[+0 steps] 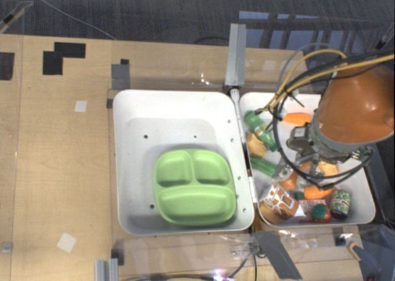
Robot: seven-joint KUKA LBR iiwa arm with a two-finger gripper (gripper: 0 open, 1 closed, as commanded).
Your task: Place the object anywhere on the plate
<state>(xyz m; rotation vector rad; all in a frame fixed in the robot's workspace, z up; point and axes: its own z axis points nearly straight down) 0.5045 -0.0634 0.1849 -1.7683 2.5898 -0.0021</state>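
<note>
A green plate (195,186) with three compartments lies in the left bin (136,119), toward its front, with nothing on it. My gripper (303,157) reaches down into the right bin (364,212), largely hidden under the arm's orange band and cables. It hangs over a heap of toy foods: an orange carrot (298,118), a green bottle (253,119), a second green piece (264,165) and an orange piece (288,182).
At the right bin's front lie a brown packet (281,202), an orange item (318,193), a red and green strawberry (319,213) and a dark can (340,202). A raised wall (242,150) separates the bins.
</note>
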